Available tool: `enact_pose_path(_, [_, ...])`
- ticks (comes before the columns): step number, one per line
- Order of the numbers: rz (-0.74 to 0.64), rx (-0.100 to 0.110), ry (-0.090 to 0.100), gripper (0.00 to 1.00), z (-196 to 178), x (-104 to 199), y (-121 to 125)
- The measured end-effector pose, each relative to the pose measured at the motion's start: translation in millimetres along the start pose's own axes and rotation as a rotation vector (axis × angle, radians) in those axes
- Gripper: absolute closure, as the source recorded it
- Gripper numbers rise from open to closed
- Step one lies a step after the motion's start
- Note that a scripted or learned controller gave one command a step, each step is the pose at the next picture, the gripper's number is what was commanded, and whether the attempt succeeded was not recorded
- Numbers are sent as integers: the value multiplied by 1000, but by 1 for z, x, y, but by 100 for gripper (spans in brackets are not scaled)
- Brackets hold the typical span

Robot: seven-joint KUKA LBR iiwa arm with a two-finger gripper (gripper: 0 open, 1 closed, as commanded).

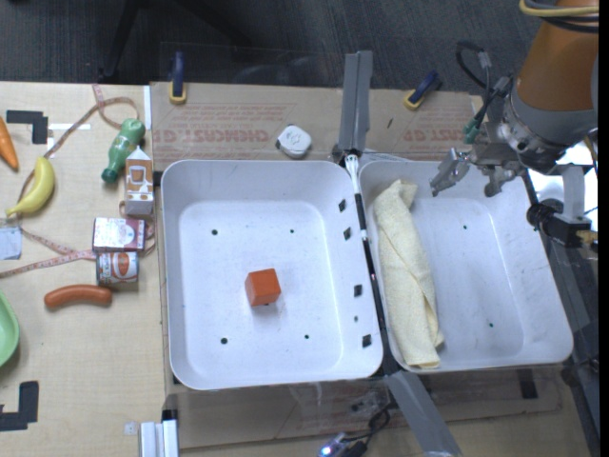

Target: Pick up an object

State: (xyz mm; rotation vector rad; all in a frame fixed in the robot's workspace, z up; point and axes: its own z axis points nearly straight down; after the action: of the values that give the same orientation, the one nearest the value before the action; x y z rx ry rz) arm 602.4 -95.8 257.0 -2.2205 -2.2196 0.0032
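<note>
An orange-red cube (263, 287) lies near the middle of the left bin (190, 341). A cream folded towel (407, 269) runs along the left side of the right bin (533, 346). My gripper (469, 178) hangs above the far edge of the right bin, to the right of the towel's top end. Its two fingers are spread apart with nothing between them. The grey arm with its orange band (561, 50) comes in from the upper right.
A grey divider post (356, 103) stands between the bins at the back. Toy food lies on the bench at left: a banana (35, 188), a green bottle (124, 148), a small carton (139, 184), a can (118, 268), a sausage (78, 297). A white tape measure (295, 140) sits behind the left bin.
</note>
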Motion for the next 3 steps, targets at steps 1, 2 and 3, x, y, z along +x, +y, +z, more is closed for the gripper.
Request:
enact_pose_path(1, [65,1,0,0,67,27,-66])
enact_pose_path(2, [124,-1,0,0,163,-6,-91])
enact_pose_path(3, [73,-4,0,0,164,-13,-56])
